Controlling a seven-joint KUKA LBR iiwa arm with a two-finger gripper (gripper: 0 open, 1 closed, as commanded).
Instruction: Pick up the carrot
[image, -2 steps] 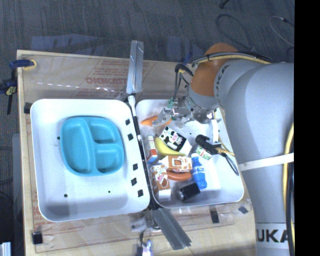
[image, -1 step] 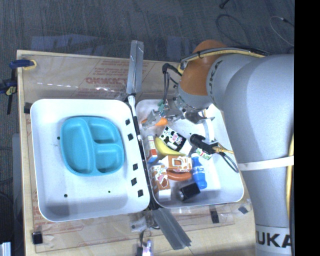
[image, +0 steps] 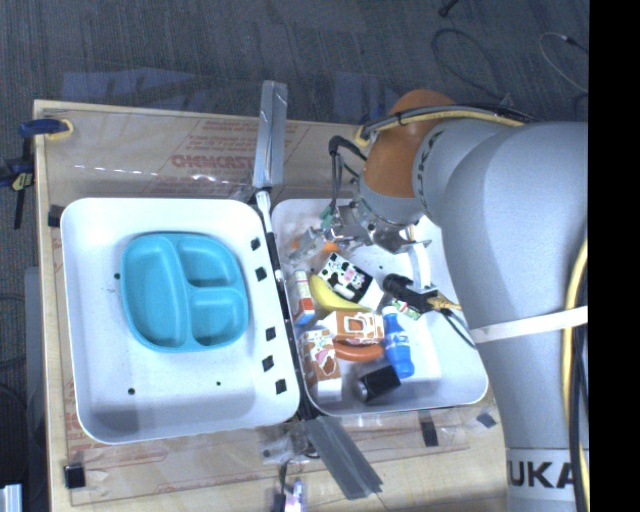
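Hanging over the right bin (image: 455, 385), the gripper (image: 348, 238), its state impossible to tell, has the carrot (image: 357, 351) at six o'clock, lying three-to-nine

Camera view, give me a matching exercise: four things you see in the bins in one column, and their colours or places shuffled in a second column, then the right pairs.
Things:
1. divided tray
2. bottle
3. banana
4. small box

Descriptions:
A. black, near the right bin's front wall
B. yellow, right bin
C. light blue, in the left bin
D. blue with a white cap, right bin

Pairs: 1-C, 2-D, 3-B, 4-A
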